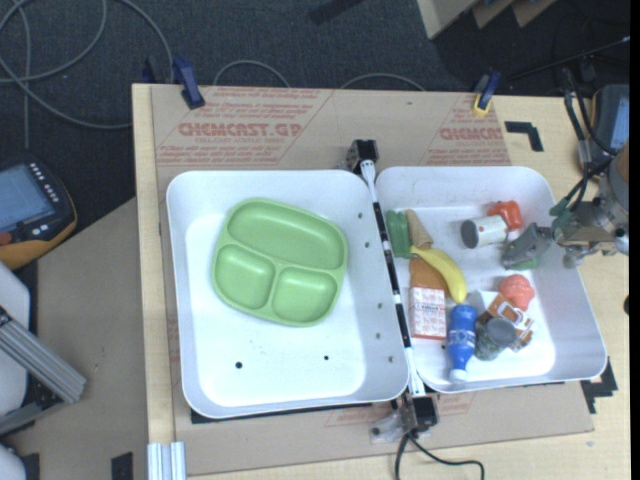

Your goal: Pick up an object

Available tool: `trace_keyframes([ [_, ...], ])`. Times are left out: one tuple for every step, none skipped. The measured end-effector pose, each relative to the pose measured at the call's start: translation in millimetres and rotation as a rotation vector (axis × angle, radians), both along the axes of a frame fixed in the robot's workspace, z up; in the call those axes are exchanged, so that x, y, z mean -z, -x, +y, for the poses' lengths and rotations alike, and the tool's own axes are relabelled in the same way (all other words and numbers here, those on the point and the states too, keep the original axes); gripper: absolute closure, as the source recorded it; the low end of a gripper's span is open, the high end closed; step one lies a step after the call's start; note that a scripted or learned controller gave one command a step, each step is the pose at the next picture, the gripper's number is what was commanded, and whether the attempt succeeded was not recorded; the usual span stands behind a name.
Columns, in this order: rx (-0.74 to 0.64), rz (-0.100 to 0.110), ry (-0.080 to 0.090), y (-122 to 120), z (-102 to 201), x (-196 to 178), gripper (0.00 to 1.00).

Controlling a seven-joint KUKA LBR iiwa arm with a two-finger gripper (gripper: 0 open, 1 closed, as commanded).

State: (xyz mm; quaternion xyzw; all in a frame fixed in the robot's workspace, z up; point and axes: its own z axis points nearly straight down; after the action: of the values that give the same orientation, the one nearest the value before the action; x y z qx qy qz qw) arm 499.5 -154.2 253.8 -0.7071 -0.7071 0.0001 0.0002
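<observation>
The right bin (570, 298) holds several small objects. A yellow banana (443, 271) lies near its middle, with a red and white carton (428, 313) and a blue bottle (461, 338) below it. A white cylinder with an orange cap (489, 227) rests toward the back. An orange-red ball (516, 290) and a dark grey lump (495, 336) sit at the right. A green item (399, 234) lies by the left wall. My gripper (525, 249) reaches in from the right, low over the bin, just above the ball and right of the cylinder. I see nothing held in it.
The left bin (200, 308) carries a light green divided plate (279, 261). A black clamp (363, 153) sits where the bins meet at the back. Blue clips (186, 81) pin the cardboard sheet. Cables lie on the dark floor behind.
</observation>
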Motion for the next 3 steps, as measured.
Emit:
trace_keyframes([
  [-0.001, 0.002, -0.001, -37, 63, 121, 0.0],
  [0.0, -0.001, -0.001, -52, 57, 168, 0.0],
  [0.001, -0.003, 0.0, -52, 57, 158, 1.0],
])
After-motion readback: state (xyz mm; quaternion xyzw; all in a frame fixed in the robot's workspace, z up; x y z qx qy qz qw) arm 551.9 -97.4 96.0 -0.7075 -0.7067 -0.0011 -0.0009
